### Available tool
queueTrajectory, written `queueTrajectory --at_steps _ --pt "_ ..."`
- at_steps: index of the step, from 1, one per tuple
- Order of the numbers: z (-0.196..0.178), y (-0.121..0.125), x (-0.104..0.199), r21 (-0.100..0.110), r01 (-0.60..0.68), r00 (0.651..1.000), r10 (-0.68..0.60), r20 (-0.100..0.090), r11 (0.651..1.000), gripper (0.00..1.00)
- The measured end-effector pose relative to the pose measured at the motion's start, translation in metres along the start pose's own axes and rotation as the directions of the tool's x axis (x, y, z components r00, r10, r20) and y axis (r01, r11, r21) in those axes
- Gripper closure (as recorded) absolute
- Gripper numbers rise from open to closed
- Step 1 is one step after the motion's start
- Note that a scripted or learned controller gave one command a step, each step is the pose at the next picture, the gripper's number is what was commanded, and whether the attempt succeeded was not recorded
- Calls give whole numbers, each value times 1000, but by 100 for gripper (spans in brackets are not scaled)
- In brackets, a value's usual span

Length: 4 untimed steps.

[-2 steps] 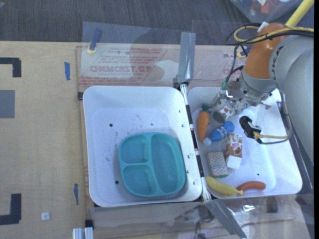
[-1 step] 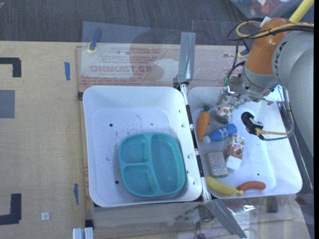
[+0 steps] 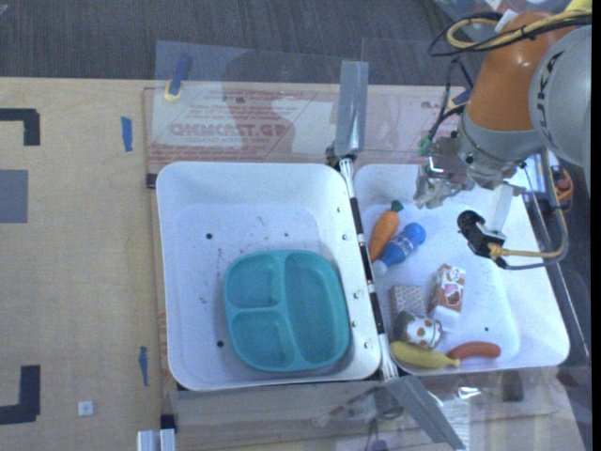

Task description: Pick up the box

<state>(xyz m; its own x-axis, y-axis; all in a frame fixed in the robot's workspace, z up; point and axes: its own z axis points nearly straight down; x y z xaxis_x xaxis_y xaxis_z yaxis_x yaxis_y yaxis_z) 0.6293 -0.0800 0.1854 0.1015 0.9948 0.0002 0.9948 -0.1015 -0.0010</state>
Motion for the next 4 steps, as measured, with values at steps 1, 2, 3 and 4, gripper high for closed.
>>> queueTrajectory --at_steps 1,2,3,4 --pt "0 0 0 1 0 1000 0 0 1000 0" --pt "72 -3 -11 -30 -76 997 76 -7 997 0" --pt "98 15 -11 -9 164 986 -164 2 986 0" --pt "97 -37 -24 -6 280 960 -280 0 960 0"
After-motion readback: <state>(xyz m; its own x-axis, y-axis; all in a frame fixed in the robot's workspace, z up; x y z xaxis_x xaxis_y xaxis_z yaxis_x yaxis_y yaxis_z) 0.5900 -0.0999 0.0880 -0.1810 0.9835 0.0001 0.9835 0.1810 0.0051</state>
